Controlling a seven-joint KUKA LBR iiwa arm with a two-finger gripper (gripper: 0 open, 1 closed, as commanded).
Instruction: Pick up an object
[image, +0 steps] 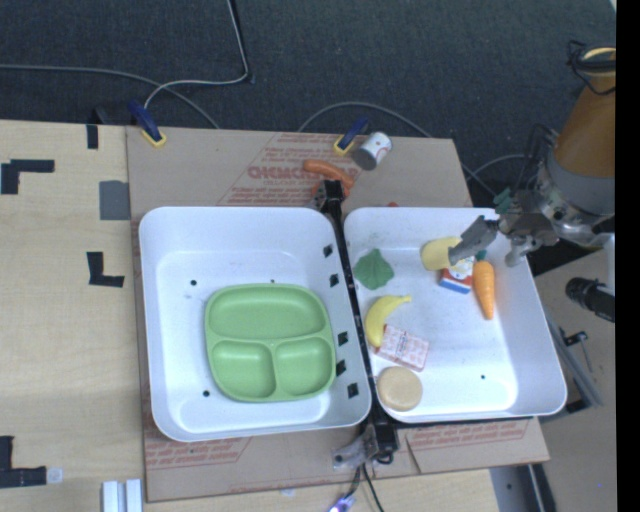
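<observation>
So far: nothing picked up
Gripper (487, 240) over right bin (520, 395); jaws' opening unclear; carrot (484, 288), banana (381, 316) lie loose

- You have two white bins side by side: the left bin (165, 300) holds a green divided plate (270, 341) near its middle.
- In the right bin (525, 385), a green leaf-shaped piece (374, 269) lies at 10 o'clock, with a banana (383, 315) just below it.
- A pink packet (404, 347) touches the banana's lower end; a tan round disc (400, 389) sits at 7 o'clock.
- At 1 o'clock, the gripper (497, 240) hangs over a yellow lemon-like piece (437, 253), a small red-and-white box (456, 279) and a carrot (484, 287).
</observation>
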